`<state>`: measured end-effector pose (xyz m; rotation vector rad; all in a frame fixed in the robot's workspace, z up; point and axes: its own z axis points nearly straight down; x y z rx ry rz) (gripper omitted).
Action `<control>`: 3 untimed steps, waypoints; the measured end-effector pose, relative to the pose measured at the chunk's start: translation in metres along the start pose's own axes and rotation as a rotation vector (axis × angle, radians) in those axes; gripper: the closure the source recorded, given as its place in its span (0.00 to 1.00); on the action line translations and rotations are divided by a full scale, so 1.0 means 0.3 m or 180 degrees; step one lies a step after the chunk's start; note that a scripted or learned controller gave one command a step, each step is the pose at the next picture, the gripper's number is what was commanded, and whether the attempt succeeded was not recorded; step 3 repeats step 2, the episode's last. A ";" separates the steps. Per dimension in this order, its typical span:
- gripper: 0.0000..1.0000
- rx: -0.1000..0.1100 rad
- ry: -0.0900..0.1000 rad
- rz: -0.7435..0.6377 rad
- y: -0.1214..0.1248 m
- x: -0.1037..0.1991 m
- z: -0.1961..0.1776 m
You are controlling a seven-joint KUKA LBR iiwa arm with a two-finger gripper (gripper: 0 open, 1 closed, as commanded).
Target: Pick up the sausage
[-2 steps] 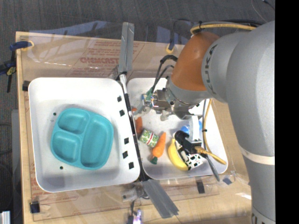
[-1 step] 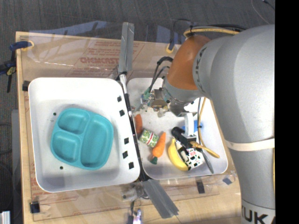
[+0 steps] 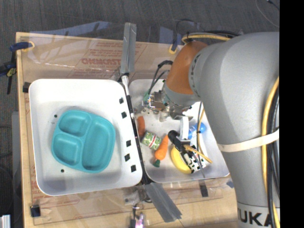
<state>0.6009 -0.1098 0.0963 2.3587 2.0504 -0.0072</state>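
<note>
Approach step — gripper point(image 3: 159, 104) hovers just above sausage point(image 3: 140, 124), near carrot point(image 3: 161, 151); jaw state unclear. Next — descend, centre over sausage.

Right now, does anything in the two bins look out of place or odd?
Nothing stands out. The teal divided plate sits flat in the left bin; the sausage, carrot and banana lie loose in the right bin.

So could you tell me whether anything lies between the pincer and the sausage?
Nothing visible does. The sausage lies bare on the right bin's floor, just below-left of the pincer; the green can and carrot sit beyond it.
</note>
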 end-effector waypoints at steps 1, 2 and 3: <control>1.00 0.0020 0.0025 -0.0027 -0.002 0.016 -0.030; 1.00 0.0034 0.0047 -0.0211 0.035 0.256 -0.323; 1.00 0.0034 0.0047 -0.0211 0.035 0.256 -0.323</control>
